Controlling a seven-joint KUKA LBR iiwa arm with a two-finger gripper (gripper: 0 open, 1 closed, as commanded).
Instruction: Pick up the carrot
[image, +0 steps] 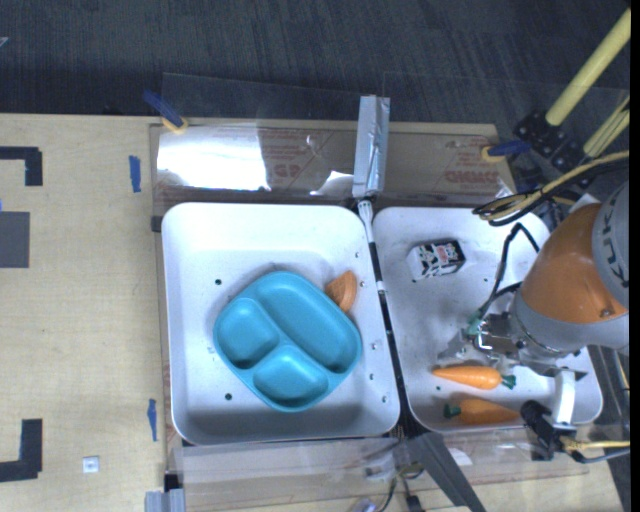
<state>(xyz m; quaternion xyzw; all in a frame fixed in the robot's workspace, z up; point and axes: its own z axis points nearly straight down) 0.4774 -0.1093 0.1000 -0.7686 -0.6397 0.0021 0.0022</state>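
At the lower right of the frame, the gripper (492, 338) hung in the right bin (420, 300), just above a carrot (466, 377); whether the jaws were open or closed could not be told. A second carrot (487, 410) lay below it. The blue divided tray (285, 338) sat in the left bin (190, 300). Judged so, the pick was not yet done: grasp and lift remained.

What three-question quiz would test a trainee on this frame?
1. True or false: the blue divided plate lies in the right bin.
2. How many carrots lie in the right bin?
3. The small orange item in the left bin sits: A) on the plate, B) beside the plate's far right edge, C) outside the bin.

Key: 1 false; 2 two, an upper carrot and a lower carrot; 3 B.
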